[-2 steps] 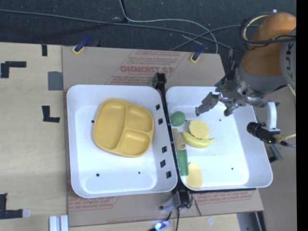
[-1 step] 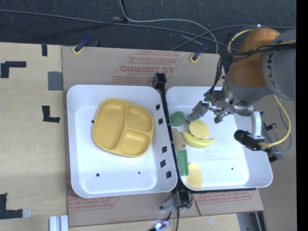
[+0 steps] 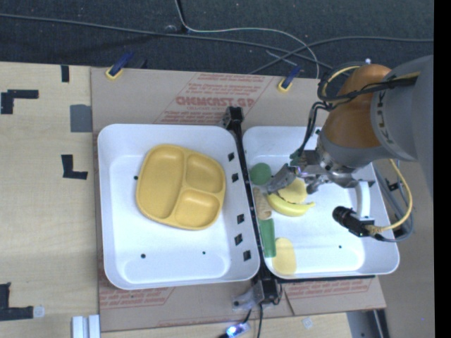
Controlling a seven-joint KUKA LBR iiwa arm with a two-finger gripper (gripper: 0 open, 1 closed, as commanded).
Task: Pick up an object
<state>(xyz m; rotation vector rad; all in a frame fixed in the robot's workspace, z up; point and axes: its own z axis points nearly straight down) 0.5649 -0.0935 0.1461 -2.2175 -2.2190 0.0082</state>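
Pale wooden bench top (image 3: 42, 210) carries a brown cardboard sheet (image 3: 204, 97) printed in red with a word that reads roughly "CHEMCAST GP"; the smaller lines under it are too blurred to read. Two shallow white plastic bins lie on the cardboard side by side, joined by a row of black clips (image 3: 243, 196).

In the left bin (image 3: 120, 252) sits a yellow plastic plate with three compartments (image 3: 180, 186), its long axis running from upper left to lower right.

In the right bin (image 3: 352, 255), near its left wall, lies a yellow toy banana (image 3: 289, 204), curved, smooth and bright. Its long axis runs roughly left to right with a slight downward bow, one tip pointing toward the divider and the other toward the bin's middle. Just beside it are a round green ball-like object (image 3: 261, 173), a slim green stick (image 3: 268, 236) lying along the divider, and a pale yellow rounded piece (image 3: 285, 255) below.

Reaching in from the right, the grey arm with an orange band (image 3: 359, 111) has its two-finger gripper (image 3: 294, 182) right over the banana's top. Whether it is parted or clamped on the banana cannot be told.
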